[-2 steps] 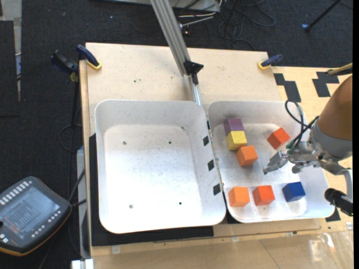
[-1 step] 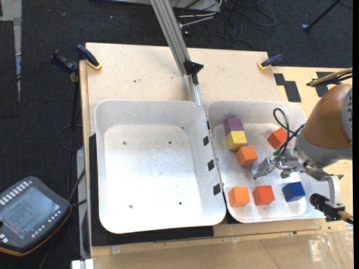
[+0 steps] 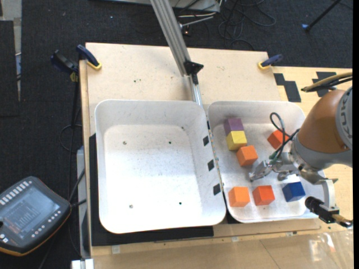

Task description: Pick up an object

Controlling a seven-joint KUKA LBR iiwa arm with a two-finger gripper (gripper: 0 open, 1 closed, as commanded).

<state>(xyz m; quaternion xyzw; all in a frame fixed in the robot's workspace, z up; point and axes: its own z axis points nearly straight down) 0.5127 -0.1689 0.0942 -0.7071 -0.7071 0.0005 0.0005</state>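
Seven small cubes lie in the right bin (image 3: 224,150), right of frame centre. A purple cube (image 3: 234,124) touches a yellow cube (image 3: 236,139) below it; an orange cube (image 3: 247,155) sits just beneath. Along the bin's lower edge stand an orange cube (image 3: 239,196), a red-orange cube (image 3: 263,195) and a blue cube (image 3: 293,191). Another red-orange cube (image 3: 276,139) lies farther right, partly hidden.

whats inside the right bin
The right bin holds seven blocks: purple, yellow, blue and four orange ones, one beside the arm. The end effector hovers among them. The arm covers the bin's right side.
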